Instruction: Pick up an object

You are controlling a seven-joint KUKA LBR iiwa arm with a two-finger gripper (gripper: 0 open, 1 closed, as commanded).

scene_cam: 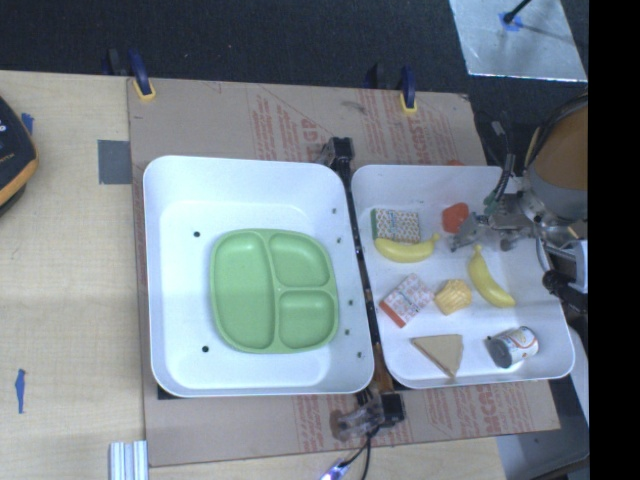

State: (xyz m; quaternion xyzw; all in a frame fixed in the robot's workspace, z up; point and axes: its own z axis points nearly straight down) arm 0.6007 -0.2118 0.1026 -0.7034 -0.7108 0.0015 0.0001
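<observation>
cardboard-covered bench [250, 118], two white bins [180, 183]

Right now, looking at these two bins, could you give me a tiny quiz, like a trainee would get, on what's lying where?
1. True or false: the green tray lies in the left bin.
2. How many bananas are in the right bin?
3. Which item lies nearest the pincer? A) the wedge B) the red piece C) the can

Key
1. True; it has three compartments.
2. Two: one under the patterned packet, one below the pincer.
3. B; the red piece sits just left of the pincer, while the wedge and can lie at the bin's near edge.
</observation>
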